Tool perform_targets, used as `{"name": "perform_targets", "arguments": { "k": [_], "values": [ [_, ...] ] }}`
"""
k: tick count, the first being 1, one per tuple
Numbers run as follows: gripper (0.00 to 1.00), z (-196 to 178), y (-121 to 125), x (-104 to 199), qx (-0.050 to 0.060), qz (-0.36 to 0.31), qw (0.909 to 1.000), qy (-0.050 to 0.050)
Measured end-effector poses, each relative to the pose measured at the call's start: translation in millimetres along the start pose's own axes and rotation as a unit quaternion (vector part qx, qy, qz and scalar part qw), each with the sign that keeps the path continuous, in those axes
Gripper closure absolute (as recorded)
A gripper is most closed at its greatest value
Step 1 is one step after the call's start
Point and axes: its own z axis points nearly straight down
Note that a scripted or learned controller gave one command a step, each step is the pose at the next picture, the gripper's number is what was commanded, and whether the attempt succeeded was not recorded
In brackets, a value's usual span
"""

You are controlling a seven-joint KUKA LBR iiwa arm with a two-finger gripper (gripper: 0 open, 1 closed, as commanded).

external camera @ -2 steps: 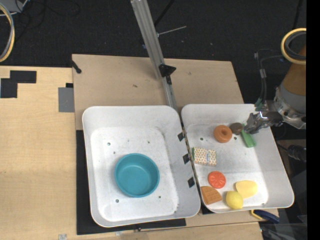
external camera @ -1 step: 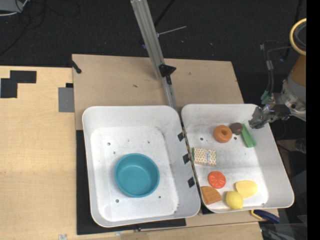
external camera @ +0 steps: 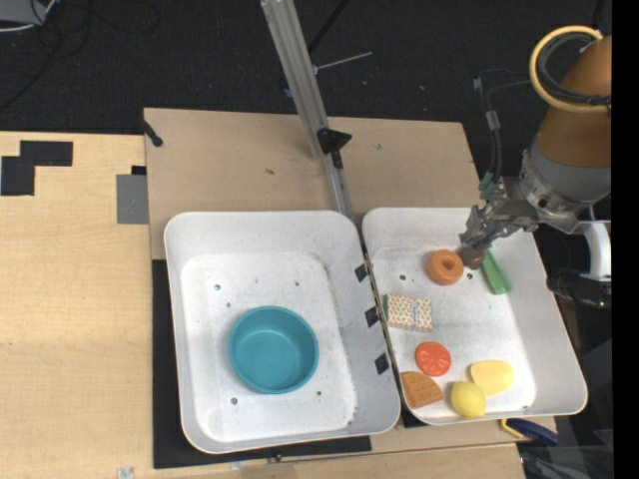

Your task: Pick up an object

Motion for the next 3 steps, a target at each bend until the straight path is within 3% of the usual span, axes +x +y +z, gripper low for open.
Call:
{"name": "perform_targets", "arguments": {
  "k": [3],
  "values": [
    [1.00,33.7,18.2,139.6,0.001,0.001,1.0000,0.000]
  ]
}}
